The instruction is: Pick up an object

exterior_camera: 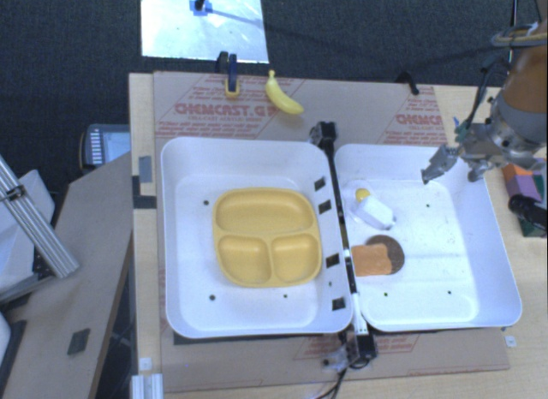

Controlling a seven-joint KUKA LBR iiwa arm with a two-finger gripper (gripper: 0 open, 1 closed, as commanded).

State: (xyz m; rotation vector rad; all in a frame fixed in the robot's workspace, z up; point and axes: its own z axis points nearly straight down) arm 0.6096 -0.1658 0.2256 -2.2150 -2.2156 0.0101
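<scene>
Approach step, nothing grasped yet. Pincer [455, 166] up near far-right corner of right bin [479, 303], two fingers spread apart, empty, hovering above bin floor. Next move, by judgement: travel left and toward the near side over the object cluster, drop down, close on one item; small bottle looks the easiest pick, upper body free of the neighbours.

Largest to smallest:
Bench [377, 106] – flat cardboard sheet on top, red print, matte.
Left bin [184, 175] – shallow white plastic, rounded corners, smooth, slight sheen.
Right bin – same build, joined to left bin along a black clipped centre seam.
Arm [524, 89] – grey metal, orange band above wrist, cables trailing.
Yellow tray [264, 236] – in left bin, hard plastic, three compartments, rounded rectangle, glossy.
Banana [282, 96] – on bench behind bins, curved, yellow, likely toy plastic.
Orange block [370, 260] – right bin near seam, rectangular, soft-looking, sponge-like surface, matte.
Brown disc [390, 250] – round, flat, dark, partly under orange block, touching it.
White bottle [373, 209] – lying tilted just behind the disc, smooth white body, yellow cap end toward seam.

Candidate pick items all in left half of right bin, well apart from pincer.
</scene>
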